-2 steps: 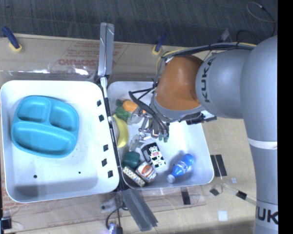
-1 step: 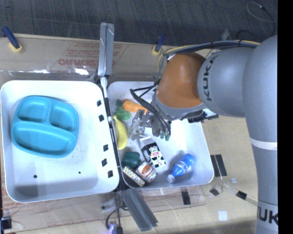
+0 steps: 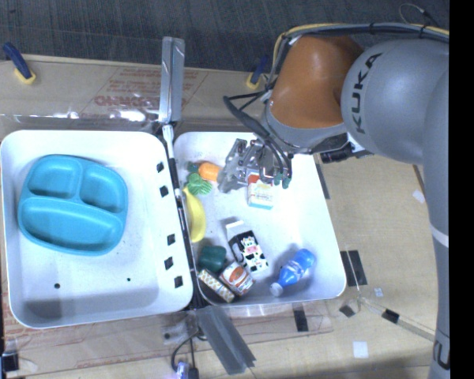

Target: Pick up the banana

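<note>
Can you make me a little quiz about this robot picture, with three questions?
1. True or false: the banana lies in the right bin, against its left wall.
2. Which bin holds the blue divided tray: left or right?
3. What lies in the right bin's near corner? A) blue bottle B) red ball C) spoon

Key: 1 true. 2 left bin. 3 A.
</note>
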Controlling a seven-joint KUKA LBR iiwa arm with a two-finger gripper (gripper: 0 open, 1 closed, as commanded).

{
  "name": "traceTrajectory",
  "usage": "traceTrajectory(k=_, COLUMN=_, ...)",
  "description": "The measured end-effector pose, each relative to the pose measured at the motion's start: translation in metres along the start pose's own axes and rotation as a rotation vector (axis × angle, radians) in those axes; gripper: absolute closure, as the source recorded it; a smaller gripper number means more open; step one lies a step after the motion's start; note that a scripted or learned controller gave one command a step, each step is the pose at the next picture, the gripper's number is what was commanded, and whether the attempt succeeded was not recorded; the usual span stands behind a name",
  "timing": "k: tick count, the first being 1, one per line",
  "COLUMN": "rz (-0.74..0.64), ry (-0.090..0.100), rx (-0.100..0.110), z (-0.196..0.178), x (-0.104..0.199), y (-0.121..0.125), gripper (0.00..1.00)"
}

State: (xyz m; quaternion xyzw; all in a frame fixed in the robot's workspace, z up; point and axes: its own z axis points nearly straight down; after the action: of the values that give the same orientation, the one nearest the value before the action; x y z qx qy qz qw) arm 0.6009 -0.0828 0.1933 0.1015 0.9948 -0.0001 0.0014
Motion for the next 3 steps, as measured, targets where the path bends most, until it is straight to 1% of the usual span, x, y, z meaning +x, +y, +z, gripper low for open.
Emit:
traceTrajectory(k=1, rz=-0.004, ry=-0.002, rx=0.0, z=-0.011, x=-0.001, y=0.001, gripper=1.0)
traceTrajectory(k=2, rz=-0.004, ry=-0.002, rx=0.0, z=-0.011, x=-0.001, y=0.001, gripper=0.0)
traceTrajectory(k=3, rz=-0.065, ry=0.003, rx=0.001, z=0.001, x=0.052, y=0.134, gripper=0.0)
